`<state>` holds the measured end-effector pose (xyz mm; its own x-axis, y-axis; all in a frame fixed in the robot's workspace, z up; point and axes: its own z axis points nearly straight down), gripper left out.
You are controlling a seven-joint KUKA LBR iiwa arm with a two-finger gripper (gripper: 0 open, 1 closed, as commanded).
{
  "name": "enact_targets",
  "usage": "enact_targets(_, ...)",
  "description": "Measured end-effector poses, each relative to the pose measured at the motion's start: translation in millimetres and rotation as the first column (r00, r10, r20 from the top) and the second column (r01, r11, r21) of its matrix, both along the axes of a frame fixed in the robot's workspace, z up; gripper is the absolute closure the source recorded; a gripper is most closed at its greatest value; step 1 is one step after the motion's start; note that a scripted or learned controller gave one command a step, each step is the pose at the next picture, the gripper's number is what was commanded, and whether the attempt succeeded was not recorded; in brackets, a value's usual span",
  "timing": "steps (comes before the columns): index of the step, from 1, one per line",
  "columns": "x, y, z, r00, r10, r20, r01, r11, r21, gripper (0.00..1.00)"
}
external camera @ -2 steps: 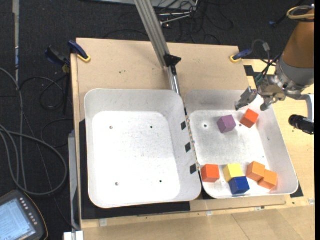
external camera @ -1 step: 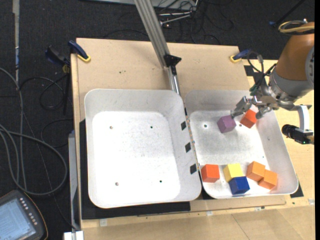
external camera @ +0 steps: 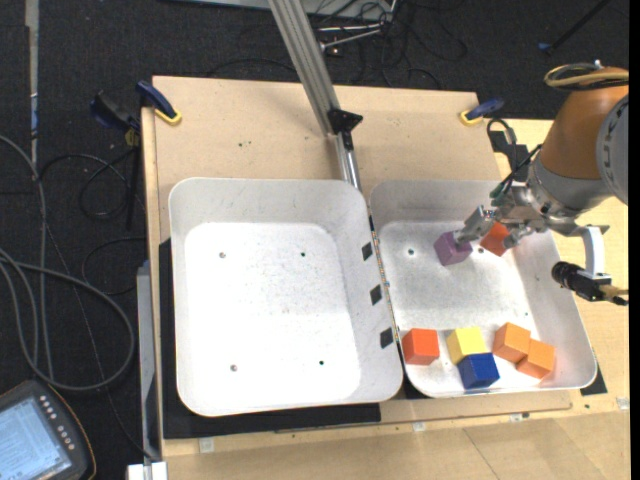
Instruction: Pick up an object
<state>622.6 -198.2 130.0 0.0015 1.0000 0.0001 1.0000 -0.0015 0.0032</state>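
A: Camera view, right bin [external camera: 560, 298]. Arm reaches in from the right, gripper [external camera: 478, 236] low over the bin's upper middle. A purple block [external camera: 452, 248] sits just at its left tip, a red-orange block [external camera: 494, 238] just at its right.

B: Holding either one?

A: Cannot tell. Wrist body covers the fingers, so spread or pinched is not readable. The purple block looks to rest on the bin floor, touching or nearly touching the gripper.

B: Other candidates?

A: Along the near wall: orange cube [external camera: 421, 345], yellow cube [external camera: 465, 343] with a blue cube [external camera: 479, 370] just in front of it, and two orange blocks [external camera: 524, 349] touching at the near right corner. Probably gathered there because the floor curves up to the wall.

B: Left bin [external camera: 190, 268]?

A: Bare floor, speckled. Likely the drop side.

B: Judgement?

A: Grasp attempt on the upper pair, outcome open. Two blocks close together risk a push rather than a pinch.
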Motion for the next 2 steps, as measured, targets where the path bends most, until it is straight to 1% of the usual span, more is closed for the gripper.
enact_targets(1, 1.0, -0.3, 12.0, 1.0, 0.001, 0.005, -0.001, 1.0, -0.003, 1.0)
enact_targets(2, 8.1, 3.0, 74.7, 1.0, 0.005, 0.006, -0.005, 1.0, -0.003, 1.0)
